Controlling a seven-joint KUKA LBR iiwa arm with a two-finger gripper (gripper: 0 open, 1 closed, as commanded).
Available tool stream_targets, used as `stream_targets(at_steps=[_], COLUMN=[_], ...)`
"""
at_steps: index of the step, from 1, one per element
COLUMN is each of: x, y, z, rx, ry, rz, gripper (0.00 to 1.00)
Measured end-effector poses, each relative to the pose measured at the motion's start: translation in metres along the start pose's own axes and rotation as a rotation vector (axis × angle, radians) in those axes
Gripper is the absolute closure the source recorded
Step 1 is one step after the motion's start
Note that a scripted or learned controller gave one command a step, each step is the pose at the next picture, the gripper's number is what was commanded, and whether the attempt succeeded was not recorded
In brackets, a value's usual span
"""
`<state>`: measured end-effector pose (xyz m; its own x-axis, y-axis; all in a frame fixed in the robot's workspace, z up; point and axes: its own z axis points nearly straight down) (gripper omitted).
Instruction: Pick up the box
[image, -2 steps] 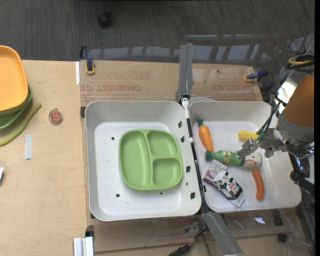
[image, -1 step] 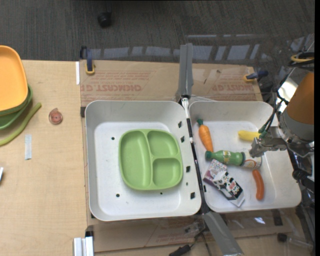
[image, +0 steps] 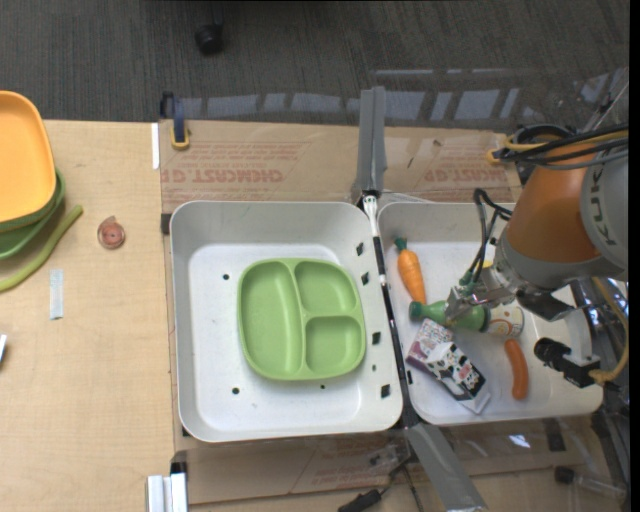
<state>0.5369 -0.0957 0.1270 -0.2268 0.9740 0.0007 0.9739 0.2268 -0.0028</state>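
I'm reading this as the approach step: the gripper (image: 470, 303) is hanging low in the right bin (image: 560, 408), and the box isn't between its fingers. How far the claw is open I cannot tell from this slant; it is sitting right over a green bottle-like item (image: 455, 316) and may be touching it, though contact isn't clear to me. The box (image: 447, 364), a small carton with a pink end and a black-and-white pattern, is lying flat just nearer the camera and slightly left of the claw, close to the bin's left wall. In my judgement, the next move calls for shifting toward the near side and squaring up over the carton before descending. A carrot (image: 411, 276) is lying on the far side, an orange-red sausage-shaped toy (image: 517, 368) to the right. In the left bin (image: 190, 300), a green divided plate (image: 301, 319) is sitting.
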Motion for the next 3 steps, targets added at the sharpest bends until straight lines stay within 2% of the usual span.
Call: stream_targets(at_steps=[1, 2, 3], x=[-0.044, -0.012, -0.012], y=[-0.071, -0.035, -0.013], z=[-0.128, -0.061, 0.018], rx=[-0.003, 0.001, 0.001], ry=[-0.002, 0.0, 0.001], rz=[-0.099, 0.182, 0.389], gripper=[1.0, 1.0, 1.0])
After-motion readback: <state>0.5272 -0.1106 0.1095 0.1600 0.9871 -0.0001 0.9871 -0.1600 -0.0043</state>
